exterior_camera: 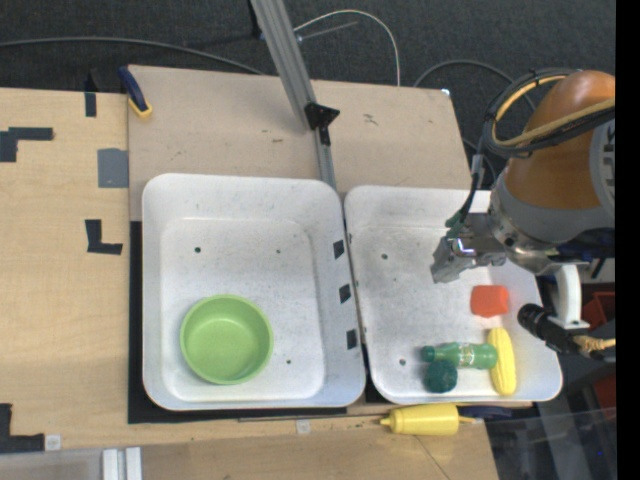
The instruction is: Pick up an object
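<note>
Partly arm-hidden end effector (452, 259), fingers indistinct

Right bin (400, 228) holds three candidates, all in its near-right corner. Orange block (489, 301): small, squarish, sits flat, apart from the others, up-bin of them. Green bottle (458, 356): translucent, lying on its side, dark green cap end pointing left (a darker green lump touches it at the lower left, can't tell if it's a separate piece). Yellow piece (502, 359): elongated, banana-like, lying flat lengthwise along the bin's right side, touching the bottle's right end. Left bin (160, 208): one lime-green bowl (226, 339), upright, near-left corner.
</note>
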You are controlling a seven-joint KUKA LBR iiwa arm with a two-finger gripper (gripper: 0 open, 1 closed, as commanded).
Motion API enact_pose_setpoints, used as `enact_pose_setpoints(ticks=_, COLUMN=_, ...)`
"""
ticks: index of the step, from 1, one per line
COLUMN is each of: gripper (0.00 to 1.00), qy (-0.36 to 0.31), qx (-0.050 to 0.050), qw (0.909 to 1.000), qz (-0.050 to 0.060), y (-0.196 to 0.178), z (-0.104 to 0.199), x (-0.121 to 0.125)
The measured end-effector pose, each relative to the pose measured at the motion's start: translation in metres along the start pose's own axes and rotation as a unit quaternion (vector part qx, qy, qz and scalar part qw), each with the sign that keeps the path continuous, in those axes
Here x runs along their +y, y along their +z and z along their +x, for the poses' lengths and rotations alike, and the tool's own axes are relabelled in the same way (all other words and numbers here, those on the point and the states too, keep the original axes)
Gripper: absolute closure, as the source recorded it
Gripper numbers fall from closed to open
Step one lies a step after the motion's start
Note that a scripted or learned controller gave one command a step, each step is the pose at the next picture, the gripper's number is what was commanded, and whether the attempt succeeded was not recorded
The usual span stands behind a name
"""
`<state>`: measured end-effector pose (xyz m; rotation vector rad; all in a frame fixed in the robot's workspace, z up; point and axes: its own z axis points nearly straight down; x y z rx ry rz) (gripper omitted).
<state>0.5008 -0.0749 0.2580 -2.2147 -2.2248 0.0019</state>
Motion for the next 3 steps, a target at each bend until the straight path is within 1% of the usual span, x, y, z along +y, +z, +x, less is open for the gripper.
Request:
enact_pose_setpoints(ticks=1, gripper=1.00, qy=-0.001, qx=0.000, qw=1.0000, qz=0.001, y=0.013, z=0.054, x=0.009)
enact_pose_setpoints(ticks=2, gripper=1.00, qy=-0.001, qx=0.000, qw=1.0000, qz=0.001, y=0.029, z=0.110, x=0.009)
enact_pose_setpoints(ticks=3, gripper=1.00, qy=-0.002, qx=0.000, qw=1.0000, qz=0.000, y=0.033, z=0.163, x=0.012)
